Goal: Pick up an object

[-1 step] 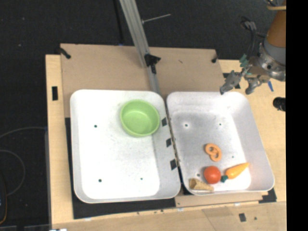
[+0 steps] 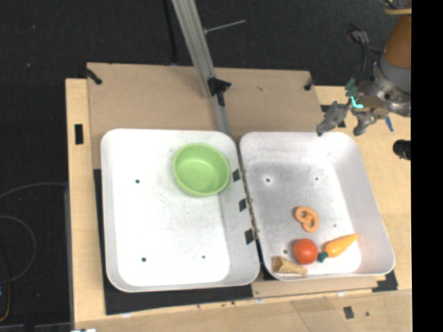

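My gripper [image 2: 344, 122] hangs open above the far right corner of the right bin [image 2: 291, 159], with nothing between its fingers. Near that bin's front lie an orange pretzel-shaped piece [image 2: 306, 218], a red tomato [image 2: 305, 251], an orange carrot [image 2: 340, 245] and a tan wedge [image 2: 288, 267]. All of them lie well in front of the gripper. A green bowl [image 2: 201, 170] sits in the left bin [image 2: 131, 220] at its far right.
A grey metal post [image 2: 196, 41] slants up from between the bins at the back. The bins rest on a brown board [image 2: 152, 95] on the wooden bench. A black clip row [image 2: 243, 206] runs along the seam between the bins.
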{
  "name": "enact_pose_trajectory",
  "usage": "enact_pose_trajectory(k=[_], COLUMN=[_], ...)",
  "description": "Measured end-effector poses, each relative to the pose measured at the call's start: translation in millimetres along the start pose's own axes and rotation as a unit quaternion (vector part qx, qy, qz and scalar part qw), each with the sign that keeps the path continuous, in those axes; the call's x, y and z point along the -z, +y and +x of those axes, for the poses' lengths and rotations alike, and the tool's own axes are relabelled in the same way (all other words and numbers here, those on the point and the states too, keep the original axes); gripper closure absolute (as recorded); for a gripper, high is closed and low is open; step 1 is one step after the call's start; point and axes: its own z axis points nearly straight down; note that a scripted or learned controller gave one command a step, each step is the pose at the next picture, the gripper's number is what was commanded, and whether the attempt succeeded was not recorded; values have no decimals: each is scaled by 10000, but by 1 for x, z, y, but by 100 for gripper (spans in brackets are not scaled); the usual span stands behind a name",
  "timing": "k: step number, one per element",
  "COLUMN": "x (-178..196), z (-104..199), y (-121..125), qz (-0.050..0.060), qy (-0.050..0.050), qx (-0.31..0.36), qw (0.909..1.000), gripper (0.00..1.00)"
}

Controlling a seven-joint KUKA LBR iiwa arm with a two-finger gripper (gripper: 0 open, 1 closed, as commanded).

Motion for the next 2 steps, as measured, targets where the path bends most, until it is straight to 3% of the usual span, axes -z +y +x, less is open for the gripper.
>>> enact_pose_trajectory(k=[2], x=[-103], z=[-9], y=[9], qz=[20], qy=[3], qx=[-5], qw=[10000], gripper=[0])
